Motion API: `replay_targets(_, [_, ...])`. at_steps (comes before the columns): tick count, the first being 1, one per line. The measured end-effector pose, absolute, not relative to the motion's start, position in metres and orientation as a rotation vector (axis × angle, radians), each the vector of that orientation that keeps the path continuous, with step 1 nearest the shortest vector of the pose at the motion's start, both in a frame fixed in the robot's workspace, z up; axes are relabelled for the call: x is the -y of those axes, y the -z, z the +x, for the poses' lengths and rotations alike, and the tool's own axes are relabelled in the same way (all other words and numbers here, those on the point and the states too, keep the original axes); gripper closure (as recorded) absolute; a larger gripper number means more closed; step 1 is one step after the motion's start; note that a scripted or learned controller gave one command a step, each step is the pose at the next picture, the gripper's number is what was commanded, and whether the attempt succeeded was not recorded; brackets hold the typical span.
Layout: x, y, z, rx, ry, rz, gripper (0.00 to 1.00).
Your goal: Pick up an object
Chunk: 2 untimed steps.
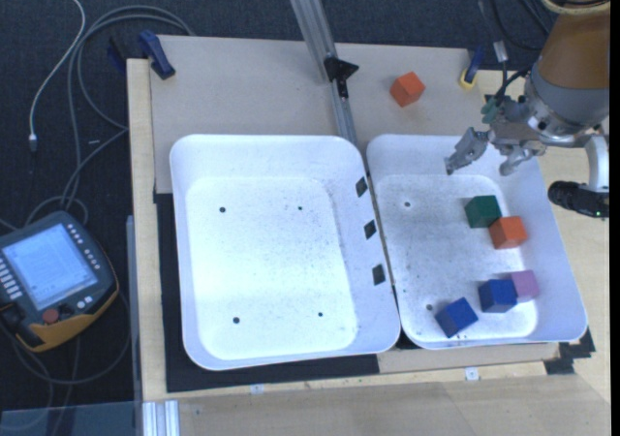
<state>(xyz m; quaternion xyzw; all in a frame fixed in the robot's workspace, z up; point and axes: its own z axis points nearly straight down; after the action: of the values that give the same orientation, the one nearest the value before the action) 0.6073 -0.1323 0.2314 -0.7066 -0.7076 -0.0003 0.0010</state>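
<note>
- Plainly small, rigid cubes for the taking: a green block (481, 211) and an orange block (508, 232) touching corner to side in the right bin (417, 260), toward its far right part.
- Nearer the front rim, a blue block (497, 295) pressed against a pink block (524, 284), and a second blue block (455, 316) just beside them, turned at an angle.
- Also one orange cube (408, 88) out on the bare bench (242, 85), behind both bins.
- Judged light, stiff and not fragile; flat faces likely a little smooth, so best pinched across two opposite parallel faces, squarely, not over corners.
- Gripper (489, 153) hanging above the far edge of the right bin, fingers spread wide with nothing between them; left finger (465, 151) and the other one standing clearly apart.
- Closest candidate by the look of it: the green block, just below and slightly right of the gripper; its free faces on the left and far sides, the orange neighbour crowding its near right corner.
- Easier alternative perhaps: the angled blue block at the front, apart from the pair beside it, though calling for a wrist turn to match its faces.
- Open floor across the middle and left of the right bin, good for coming down without bumping anything.
- Tighter toward the right wall and front rim, where the pink block sits close to the edge; little finger room there.
- Left bin (271, 250) alongside, its raised rim meeting the right bin's along the centre, to be cleared on any sideways move.
</note>
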Motion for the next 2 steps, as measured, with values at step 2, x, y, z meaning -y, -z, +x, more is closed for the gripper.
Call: replay_targets(2, [0.175, -0.111, 0.617, 2.238, 0.004, -2.239, 0.0])
